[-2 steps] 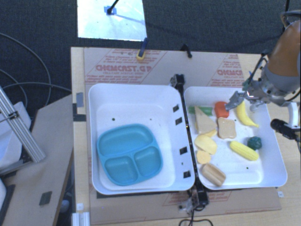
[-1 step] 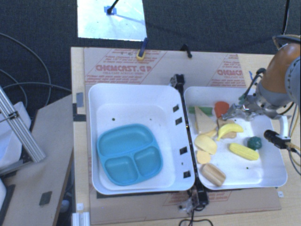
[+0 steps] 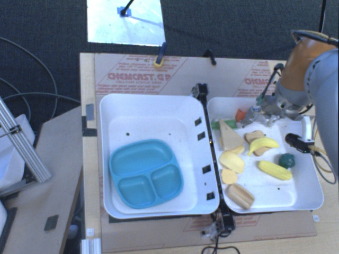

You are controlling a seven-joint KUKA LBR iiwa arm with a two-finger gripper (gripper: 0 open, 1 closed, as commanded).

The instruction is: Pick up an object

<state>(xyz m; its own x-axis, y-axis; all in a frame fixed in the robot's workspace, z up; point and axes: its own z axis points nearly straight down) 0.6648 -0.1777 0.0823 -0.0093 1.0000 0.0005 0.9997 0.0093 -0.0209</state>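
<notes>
My gripper (image 3: 261, 114) hangs low over the far part of the right bin (image 3: 310, 193), the grey arm reaching in from the right. Just left of it lies a small orange-red piece (image 3: 241, 115). In front of it are a brown bread slice (image 3: 253, 136) and a yellow banana (image 3: 264, 144). A pale cheese wedge (image 3: 229, 134) and a green strip (image 3: 215, 124) sit by the bin's left wall. Nothing shows between the gripper's fingertips.
The right bin also holds a yellow corn cob (image 3: 274, 170), a dark green ball (image 3: 286, 160), two yellow chips (image 3: 231, 162) and a tan bread roll (image 3: 240, 196). A blue divided plate (image 3: 145, 172) lies in the left bin (image 3: 106, 142).
</notes>
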